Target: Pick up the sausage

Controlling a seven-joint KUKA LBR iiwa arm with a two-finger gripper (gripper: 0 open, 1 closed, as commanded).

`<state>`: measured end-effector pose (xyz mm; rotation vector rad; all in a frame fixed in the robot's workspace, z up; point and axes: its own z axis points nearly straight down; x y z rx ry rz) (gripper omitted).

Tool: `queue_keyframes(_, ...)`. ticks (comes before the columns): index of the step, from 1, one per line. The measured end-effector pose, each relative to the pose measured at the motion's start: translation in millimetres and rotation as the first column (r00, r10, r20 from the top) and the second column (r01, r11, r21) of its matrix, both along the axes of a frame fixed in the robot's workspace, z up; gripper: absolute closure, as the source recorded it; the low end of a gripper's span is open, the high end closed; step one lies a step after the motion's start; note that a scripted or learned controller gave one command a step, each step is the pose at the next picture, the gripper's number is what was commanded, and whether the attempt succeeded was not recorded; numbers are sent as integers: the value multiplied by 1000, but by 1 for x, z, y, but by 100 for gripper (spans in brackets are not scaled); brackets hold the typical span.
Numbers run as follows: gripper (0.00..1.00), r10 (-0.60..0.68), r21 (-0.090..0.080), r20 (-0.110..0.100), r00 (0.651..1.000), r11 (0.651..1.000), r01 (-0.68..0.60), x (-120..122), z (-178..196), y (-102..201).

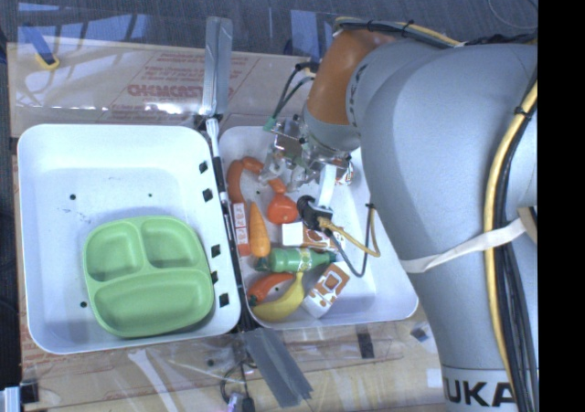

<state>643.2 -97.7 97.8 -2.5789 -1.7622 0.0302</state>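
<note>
Look at the right bin — the sausage lies at its upper left, a red-brown curved thing right by the wall between the 2 bins. Your pincer hangs low over the bin's top part, just right of the sausage, w/ nothing seen in its grip. You can't tell if it's released or clenched. Below it sit a carrot, a green bottle and a banana. The left bin holds a green tray, lower left of the frame.

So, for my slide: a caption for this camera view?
KUKA arm's gripper over toy food in the right bin; green plate left.
</note>
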Motion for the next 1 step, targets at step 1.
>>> queue_keyframes(1, 100, 120, -3, 25, 992, 993, -120, -4, 148, 79)
